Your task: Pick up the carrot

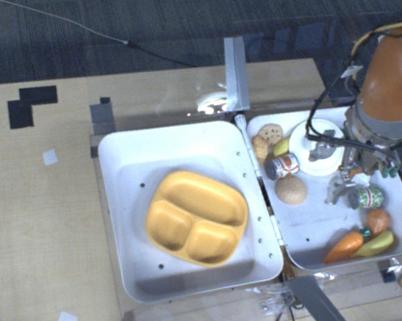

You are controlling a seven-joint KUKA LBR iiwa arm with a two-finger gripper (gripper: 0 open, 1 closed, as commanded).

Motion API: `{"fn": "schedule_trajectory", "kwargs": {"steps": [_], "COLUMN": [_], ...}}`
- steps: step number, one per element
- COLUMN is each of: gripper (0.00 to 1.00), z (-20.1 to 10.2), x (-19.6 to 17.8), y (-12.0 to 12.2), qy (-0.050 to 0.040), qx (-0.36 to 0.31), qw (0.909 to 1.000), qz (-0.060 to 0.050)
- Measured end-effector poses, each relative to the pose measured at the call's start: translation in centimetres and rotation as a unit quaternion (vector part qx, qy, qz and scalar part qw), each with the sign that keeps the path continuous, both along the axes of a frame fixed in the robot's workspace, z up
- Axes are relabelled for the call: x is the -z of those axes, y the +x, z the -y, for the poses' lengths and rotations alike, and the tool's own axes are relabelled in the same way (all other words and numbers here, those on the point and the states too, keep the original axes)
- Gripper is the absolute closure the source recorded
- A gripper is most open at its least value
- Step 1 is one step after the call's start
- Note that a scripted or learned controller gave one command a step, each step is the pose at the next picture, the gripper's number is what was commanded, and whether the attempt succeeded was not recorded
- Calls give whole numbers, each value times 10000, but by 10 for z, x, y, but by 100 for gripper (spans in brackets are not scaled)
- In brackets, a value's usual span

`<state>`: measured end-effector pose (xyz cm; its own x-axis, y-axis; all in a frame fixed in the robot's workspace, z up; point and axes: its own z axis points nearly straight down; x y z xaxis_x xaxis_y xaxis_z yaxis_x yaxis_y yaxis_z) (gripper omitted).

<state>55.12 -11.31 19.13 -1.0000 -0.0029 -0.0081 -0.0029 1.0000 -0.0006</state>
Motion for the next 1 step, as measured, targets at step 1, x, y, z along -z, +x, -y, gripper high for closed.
{"fn": "schedule_trajectory", "kwargs": {"steps": [1], "gripper": [0], "z": [-16], "x": [62], "y": [-43], "qy": [9], "qx": [547], "qw": [9985], "qz": [-13]}}
